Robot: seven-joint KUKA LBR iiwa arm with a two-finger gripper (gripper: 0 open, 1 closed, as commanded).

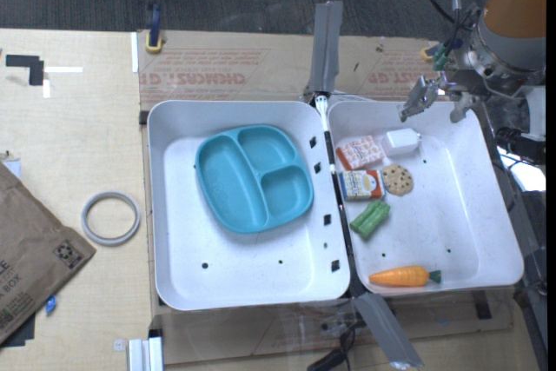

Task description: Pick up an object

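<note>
Arm comes in top right, gripper hanging over the far edge of the right bin. Fingers look spread apart with nothing between them, though at this angle and size that's my best read, not certain. Right bin contents: small white block near the far side, just below the gripper but apart from it; red-and-white snack box beside the divider; second small carton just under it; chocolate chip cookie right next to that carton; green pickle-like piece below, lying at a slant; orange carrot lying flat near the front wall, well apart from the rest. Left bin holds a blue divided plate, three compartments, tilted a bit. On the counter left of the bins: a roll of tape and a brown cardboard box at the edge of frame.
</note>
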